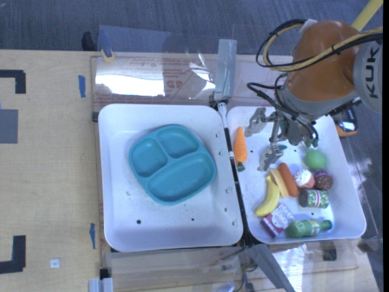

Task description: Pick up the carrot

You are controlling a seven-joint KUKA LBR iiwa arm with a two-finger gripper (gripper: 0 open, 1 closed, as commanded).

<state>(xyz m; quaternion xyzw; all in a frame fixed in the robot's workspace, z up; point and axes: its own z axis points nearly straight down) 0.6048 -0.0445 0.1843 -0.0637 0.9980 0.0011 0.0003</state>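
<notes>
Green bottle [309,227] at right bin [352,224] front edge | carrot [240,145] against right bin's left wall, upright | gripper [271,140] beside carrot, fingers spread, holding nothing | blue plate [173,163] in left bin [115,224]

This was a robotics lab, not a home. A pale wooden surface [48,181] carried two white bins [115,224] side by side, with blue tape [81,85] and black markers [18,81] along its left edge. A cabled arm [322,59] reached in over toy food [292,190], above grey carpet [152,11].
</notes>
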